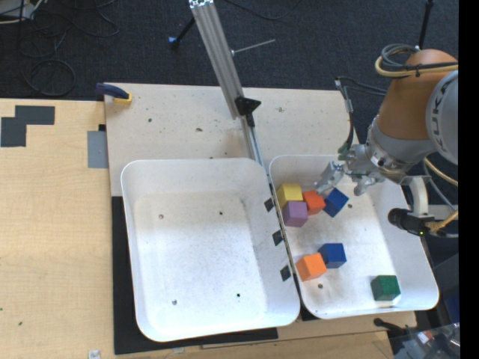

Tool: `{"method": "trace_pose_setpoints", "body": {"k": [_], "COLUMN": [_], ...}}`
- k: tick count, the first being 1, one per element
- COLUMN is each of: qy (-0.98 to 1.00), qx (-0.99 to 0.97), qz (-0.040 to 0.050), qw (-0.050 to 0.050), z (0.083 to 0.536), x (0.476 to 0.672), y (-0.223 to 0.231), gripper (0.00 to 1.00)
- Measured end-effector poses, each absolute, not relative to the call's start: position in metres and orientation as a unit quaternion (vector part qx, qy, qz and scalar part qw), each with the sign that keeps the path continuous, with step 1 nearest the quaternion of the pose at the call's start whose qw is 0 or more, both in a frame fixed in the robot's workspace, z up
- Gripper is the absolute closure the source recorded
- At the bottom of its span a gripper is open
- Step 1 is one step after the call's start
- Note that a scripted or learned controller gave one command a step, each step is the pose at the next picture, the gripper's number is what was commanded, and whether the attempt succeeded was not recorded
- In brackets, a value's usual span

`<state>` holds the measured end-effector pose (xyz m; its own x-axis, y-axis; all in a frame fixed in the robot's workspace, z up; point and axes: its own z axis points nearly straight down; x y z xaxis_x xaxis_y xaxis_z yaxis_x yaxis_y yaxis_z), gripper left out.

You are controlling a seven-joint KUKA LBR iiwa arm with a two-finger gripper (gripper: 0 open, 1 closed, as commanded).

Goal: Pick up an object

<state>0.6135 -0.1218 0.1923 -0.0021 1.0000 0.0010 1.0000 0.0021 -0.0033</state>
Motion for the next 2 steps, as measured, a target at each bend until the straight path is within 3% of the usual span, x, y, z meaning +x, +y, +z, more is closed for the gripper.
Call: {"method": "trace_pose_setpoints", "body": {"k": [1, 2], "qy": [-0.707, -0.707], "qx": [-0.707, -0.707], "qz": [0.0006, 0.0025], "qw": [0.001, 0.003], "z": [0.192, 0.148], "x": [0.613, 0.61], "y": [-0.122, -0.12], "gripper": [0.0, 0.0]}}
